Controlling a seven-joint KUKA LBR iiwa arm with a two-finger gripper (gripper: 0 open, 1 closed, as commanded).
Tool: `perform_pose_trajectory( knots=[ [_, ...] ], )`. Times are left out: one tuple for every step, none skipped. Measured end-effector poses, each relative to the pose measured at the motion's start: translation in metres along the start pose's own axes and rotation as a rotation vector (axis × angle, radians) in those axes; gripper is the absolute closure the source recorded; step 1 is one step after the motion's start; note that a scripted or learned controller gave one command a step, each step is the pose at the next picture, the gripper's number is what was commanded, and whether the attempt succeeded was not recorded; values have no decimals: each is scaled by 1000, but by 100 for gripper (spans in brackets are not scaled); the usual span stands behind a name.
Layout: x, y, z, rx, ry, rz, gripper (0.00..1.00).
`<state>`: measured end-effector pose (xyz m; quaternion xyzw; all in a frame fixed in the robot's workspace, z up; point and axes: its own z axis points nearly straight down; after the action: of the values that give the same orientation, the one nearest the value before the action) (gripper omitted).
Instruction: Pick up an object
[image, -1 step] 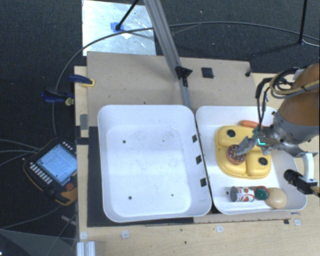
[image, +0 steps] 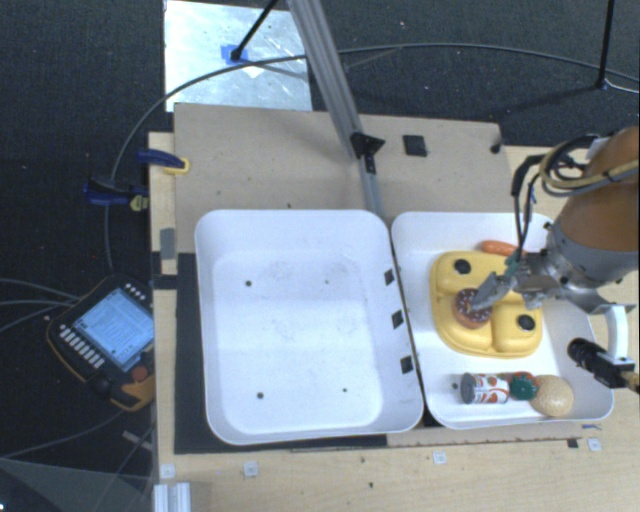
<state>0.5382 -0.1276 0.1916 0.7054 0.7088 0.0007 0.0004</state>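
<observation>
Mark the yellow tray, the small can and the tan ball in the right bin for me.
yellow tray (image: 520, 343): camera view, on its lower right lobe, clear of the claw.
small can (image: 487, 389): camera view, on the middle of its red-and-white side.
tan ball (image: 553, 397): camera view, on its rounded top.

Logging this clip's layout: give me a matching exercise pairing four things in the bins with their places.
Things:
1. yellow toy
2. claw
3. tan ball
4. left bin

Places:
A. right bin's near right corner
B. middle of the right bin
C. beside the right bin, across the divide
D. over the yellow toy's dark round patch

Pairs: 1-B, 2-D, 3-A, 4-C
</observation>
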Motion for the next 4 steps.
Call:
perform_pose_trajectory(
  knots=[
    [6,-1,43,4,0,2,0],
    [10,13,90,-5,5,0,0],
    [10,16,88,-14,4,1,0],
    [12,20,73,-22,9,-3,100]
  ],
)
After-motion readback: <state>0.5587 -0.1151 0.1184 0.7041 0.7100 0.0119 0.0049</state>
